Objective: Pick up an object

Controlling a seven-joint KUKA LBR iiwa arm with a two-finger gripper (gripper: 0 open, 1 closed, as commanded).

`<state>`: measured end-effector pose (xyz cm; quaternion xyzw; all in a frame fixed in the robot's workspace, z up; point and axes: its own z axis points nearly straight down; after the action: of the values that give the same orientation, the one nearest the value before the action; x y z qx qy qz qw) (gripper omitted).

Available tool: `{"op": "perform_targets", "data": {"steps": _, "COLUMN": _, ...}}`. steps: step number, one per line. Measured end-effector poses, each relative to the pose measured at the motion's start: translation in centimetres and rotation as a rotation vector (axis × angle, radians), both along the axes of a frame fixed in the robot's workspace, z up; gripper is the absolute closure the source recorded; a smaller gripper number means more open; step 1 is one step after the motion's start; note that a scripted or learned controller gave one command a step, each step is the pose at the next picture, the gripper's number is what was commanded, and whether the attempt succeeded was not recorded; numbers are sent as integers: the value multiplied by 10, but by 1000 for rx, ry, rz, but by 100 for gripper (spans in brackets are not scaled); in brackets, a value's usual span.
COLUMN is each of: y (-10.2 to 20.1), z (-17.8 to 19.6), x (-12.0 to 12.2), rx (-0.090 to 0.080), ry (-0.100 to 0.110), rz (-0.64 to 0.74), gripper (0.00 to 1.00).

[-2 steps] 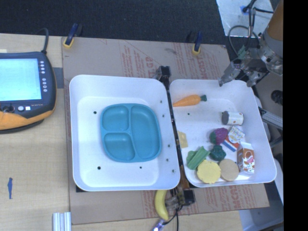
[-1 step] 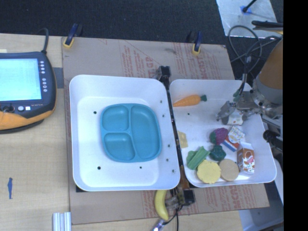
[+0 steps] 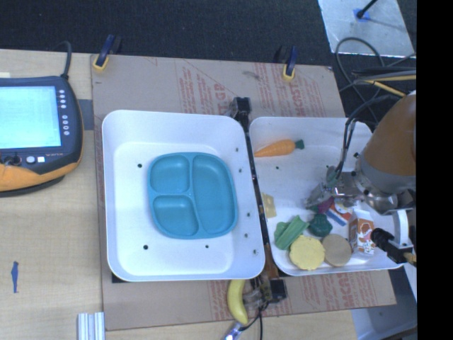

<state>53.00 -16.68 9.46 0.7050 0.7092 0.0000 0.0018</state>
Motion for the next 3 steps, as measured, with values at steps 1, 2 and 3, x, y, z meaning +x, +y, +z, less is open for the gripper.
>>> {"op": "perform_targets", "data": {"steps": 1, "y": -3, "z": 11, "x": 1, "rx": -6, "ry": -2, "rz": 2, "gripper": 100}}
{"op": "perform_targets", "data": {"steps": 2, "y": -3, "z": 11, "x": 0, "rx": -6, "ry": -2, "rz": 1, "gripper": 0}}
{"op": "perform_targets", "data": {"steps": 3, "y": 21, "z": 2, "x": 84, "rx": -1, "ry": -6, "rz": 1, "gripper": 0}}
